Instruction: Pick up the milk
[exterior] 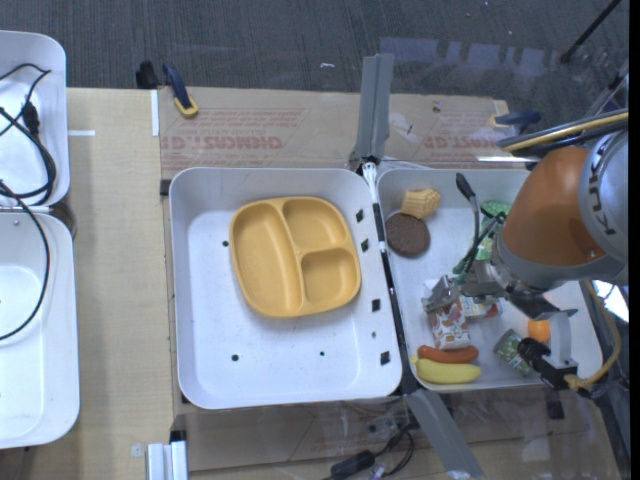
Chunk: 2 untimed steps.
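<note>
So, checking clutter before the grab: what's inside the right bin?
The right bin holds a cookie, a banana, a sausage and the milk; the arm covers more.

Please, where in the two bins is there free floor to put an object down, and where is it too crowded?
Free: the left bin floor around the yellow divided plate, widest between plate and near wall. Crowded: the right bin, where the gripper hangs over the milk carton, with hot dog, banana, cookie and other food packed along its left side.
</note>
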Available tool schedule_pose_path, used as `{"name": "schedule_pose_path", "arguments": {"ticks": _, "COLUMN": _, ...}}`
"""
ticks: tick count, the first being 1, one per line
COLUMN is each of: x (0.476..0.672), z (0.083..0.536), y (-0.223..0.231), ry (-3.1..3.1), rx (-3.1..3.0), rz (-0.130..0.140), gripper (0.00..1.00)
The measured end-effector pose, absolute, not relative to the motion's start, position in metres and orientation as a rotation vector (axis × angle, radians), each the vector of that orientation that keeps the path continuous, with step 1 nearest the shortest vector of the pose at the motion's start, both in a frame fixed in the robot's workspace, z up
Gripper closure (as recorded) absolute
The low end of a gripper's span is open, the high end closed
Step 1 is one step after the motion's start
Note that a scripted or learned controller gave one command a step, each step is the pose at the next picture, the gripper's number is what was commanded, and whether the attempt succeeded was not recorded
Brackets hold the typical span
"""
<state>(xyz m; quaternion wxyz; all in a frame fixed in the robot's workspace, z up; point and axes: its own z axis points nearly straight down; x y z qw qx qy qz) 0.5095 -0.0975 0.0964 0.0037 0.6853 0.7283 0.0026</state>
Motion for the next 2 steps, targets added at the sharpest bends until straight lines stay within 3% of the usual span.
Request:
{"name": "schedule_pose_path", "arguments": {"ticks": 1, "x": 0.511, "z": 0.106, "y": -0.096, "ry": 2.282, "rx": 2.15, "rz": 0.013, "gripper": 1.0}}
{"name": "schedule_pose_path", "arguments": {"ticks": 2, "x": 0.518, "z": 0.221, "y": -0.058, "ry": 2.382, "rx": 2.049, "rz": -0.003, "gripper": 1.0}}
